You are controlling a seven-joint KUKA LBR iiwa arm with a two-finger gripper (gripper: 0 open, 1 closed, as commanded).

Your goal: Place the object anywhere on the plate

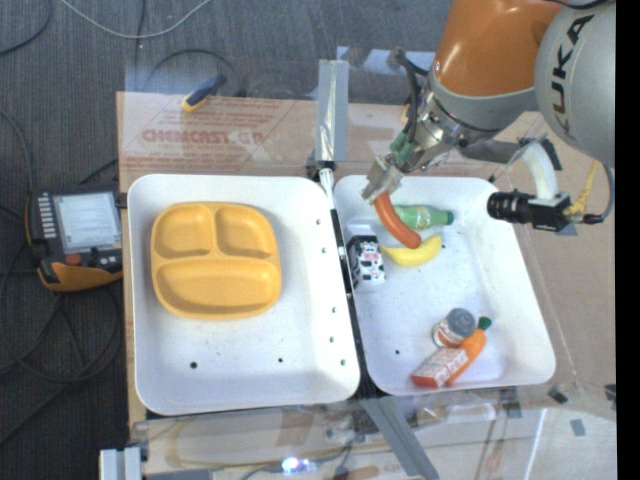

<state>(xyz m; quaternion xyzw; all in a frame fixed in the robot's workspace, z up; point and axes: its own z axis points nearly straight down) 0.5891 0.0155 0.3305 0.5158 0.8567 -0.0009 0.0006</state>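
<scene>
- Over the right bin (520, 298), far side, a hot dog (397, 221) is seen clamped by its upper end in the gripper (383, 187).
- Stiff, light, slick handling is judged; a mid-length hold is advised.
- Leftward, the plate (215, 259) is awaited.

— What kind of place is this?
— A robotics lab: a KUKA arm (540, 38) over two white bins (240, 368), loose cables (120, 23) on grey carpet, a control pendant (75, 233) beside the bench.
</scene>
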